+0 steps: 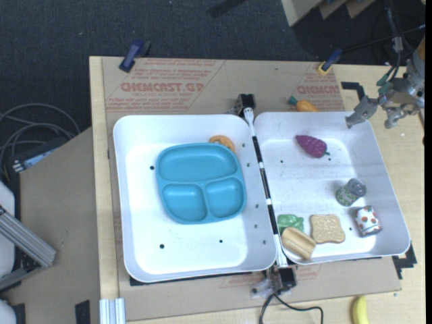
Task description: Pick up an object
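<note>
Our hand (375, 113) hovers over the right bin's (383, 155) far right corner, fingers spread wide with nothing between them. Reading left to right, we see a blue divided plate (201, 182) in the left bin (131, 201). Nearest our hand lies the purple grape bunch (311, 145), down-left of it, lumpy and dark-stemmed.

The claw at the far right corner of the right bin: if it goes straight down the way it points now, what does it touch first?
Probably the bare floor of the right bin near its far right corner. The claw hangs apart from the purple grapes; depth is hard to judge from this slanted view.
</note>
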`<state>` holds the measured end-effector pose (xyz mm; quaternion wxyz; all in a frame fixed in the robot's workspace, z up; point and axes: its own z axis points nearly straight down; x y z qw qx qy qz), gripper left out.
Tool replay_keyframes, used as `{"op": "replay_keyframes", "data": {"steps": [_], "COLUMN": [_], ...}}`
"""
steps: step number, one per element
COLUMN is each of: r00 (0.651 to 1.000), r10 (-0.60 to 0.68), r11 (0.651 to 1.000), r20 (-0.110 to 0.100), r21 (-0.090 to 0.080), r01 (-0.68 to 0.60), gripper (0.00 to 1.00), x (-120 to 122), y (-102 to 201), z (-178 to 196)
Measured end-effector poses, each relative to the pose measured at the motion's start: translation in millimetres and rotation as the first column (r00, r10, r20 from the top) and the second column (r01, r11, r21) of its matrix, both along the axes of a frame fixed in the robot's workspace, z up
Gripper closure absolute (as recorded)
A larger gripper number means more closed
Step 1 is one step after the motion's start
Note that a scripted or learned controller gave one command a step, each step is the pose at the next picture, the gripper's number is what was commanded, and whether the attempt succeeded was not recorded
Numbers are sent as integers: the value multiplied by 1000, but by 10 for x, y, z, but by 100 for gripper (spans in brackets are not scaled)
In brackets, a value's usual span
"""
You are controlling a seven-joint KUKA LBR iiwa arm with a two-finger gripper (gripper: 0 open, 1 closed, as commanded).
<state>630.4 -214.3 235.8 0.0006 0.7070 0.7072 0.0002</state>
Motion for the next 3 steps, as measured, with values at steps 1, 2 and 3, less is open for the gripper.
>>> {"op": "replay_keyframes", "data": {"steps": [1,2,3], "r00": [1000,1000,1000], "r10": [1,1,1], "r11": [1000,1000,1000], "r20": [-4,-3,0], "r21": [2,2,1], "r01": [-1,-1,-1], "gripper": [0,0,0], "x": [246,133,364], "y": [358,910,1067], "z": [-1096,-1516,-1507]}}
